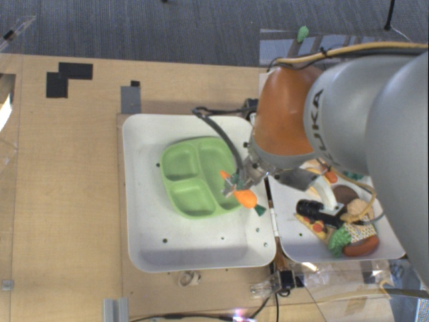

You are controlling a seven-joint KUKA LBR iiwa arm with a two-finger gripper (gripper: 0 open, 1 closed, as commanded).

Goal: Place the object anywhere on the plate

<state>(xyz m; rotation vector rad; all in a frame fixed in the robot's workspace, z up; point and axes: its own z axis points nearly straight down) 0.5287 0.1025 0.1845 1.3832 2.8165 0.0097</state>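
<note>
A green divided plate (194, 174) lies in the left white bin (151, 240). My gripper (236, 185) hangs over the plate's right rim, reaching down from the grey and orange arm. An orange toy carrot with a green top (247, 199) sits between the fingertips, just past the plate's lower right edge, so the gripper is shut on it.
The right bin (295, 250) holds several toys: a black piece (318, 212), a green toy (338, 239), a brown sausage-like piece (362, 247) and a brown round one (343, 194). A cable (218, 133) arcs over the left bin. The arm covers much of the right bin.
</note>
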